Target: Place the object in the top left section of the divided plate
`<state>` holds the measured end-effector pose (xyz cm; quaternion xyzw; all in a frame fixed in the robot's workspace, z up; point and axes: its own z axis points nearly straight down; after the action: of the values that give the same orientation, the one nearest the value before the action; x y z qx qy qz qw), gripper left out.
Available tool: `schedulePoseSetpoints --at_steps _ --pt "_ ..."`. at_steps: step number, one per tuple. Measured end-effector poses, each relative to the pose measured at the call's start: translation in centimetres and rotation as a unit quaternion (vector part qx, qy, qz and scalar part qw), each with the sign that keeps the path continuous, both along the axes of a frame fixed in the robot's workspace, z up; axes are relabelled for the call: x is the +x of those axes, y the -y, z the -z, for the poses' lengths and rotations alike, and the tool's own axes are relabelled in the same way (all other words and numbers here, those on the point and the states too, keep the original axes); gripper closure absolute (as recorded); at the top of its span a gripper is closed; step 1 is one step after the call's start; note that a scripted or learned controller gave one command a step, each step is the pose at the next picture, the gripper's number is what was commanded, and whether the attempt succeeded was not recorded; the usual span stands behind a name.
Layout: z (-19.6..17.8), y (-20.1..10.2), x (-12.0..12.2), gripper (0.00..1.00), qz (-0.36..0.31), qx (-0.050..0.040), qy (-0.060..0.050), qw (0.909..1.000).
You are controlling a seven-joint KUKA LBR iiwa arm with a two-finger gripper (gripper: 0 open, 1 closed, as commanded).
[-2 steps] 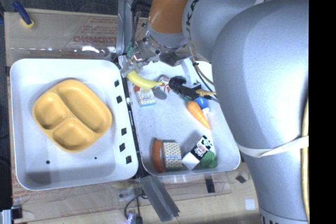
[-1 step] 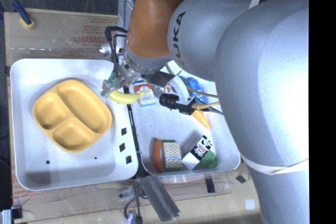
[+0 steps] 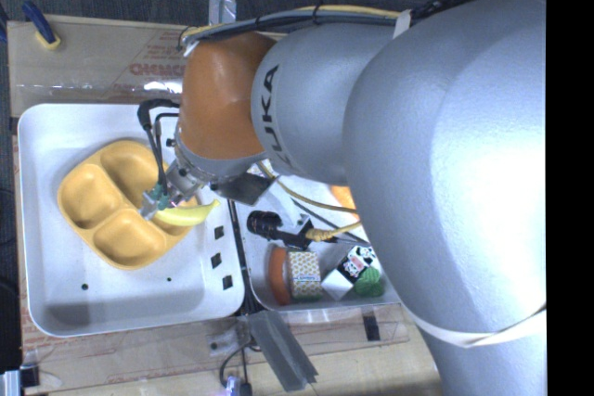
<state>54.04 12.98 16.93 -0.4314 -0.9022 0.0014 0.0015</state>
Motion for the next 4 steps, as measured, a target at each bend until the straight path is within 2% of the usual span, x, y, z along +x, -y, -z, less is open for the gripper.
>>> schedulePoseSetpoints --at_steps 1,2,3,4 --pt "-4.1 0.3 -3.4 1.00 -0.051 0.0003 0.000 0.9987" --pt "0.1 0.9 2.2 1.00 -0.145 0.0006 0.001 0.9894" --pt "-2.2 5.3 1.2 1.00 0.034 -0.0001 0.002 0.9994" --pt "-2.9 0.7 -2.5 1.00 -0.113 0.0006 0.000 0.9936"
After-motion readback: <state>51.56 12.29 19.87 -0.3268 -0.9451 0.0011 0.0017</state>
